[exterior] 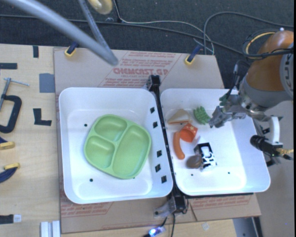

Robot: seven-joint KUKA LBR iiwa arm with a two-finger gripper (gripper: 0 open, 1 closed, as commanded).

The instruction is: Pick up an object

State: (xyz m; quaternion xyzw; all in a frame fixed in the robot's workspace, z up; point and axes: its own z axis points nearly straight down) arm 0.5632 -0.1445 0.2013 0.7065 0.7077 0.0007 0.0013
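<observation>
Two shallow white plastic bins are seen side by side on a brown cardboard sheet (138, 65), divided by a black clip-lined seam (160, 132), which serves as the landmark here. To the left of the seam, the left bin (69, 107) is occupied by one thing, a light green plastic plate with three compartments (118, 146), lying flat near the bin's middle.

To the right of the seam, the right bin (246, 174) holds a cluster of small items. Nearest the seam, a tan wedge-shaped piece (177, 116) is seen, and below it an orange carrot-shaped toy (178, 146). A red-orange blocky object (189, 132) lies just beside the carrot, on the side away from the seam. Further from the seam a green leafy toy (202, 114) rests, and lower down a brown rounded lump (193, 162) touches a black-and-white patterned object (206, 155).

The grey two-finger gripper (218, 118) is placed over the right bin, just beyond the green leafy toy from the seam. Nothing is seen between its fingers; how far they are parted cannot be told.
</observation>
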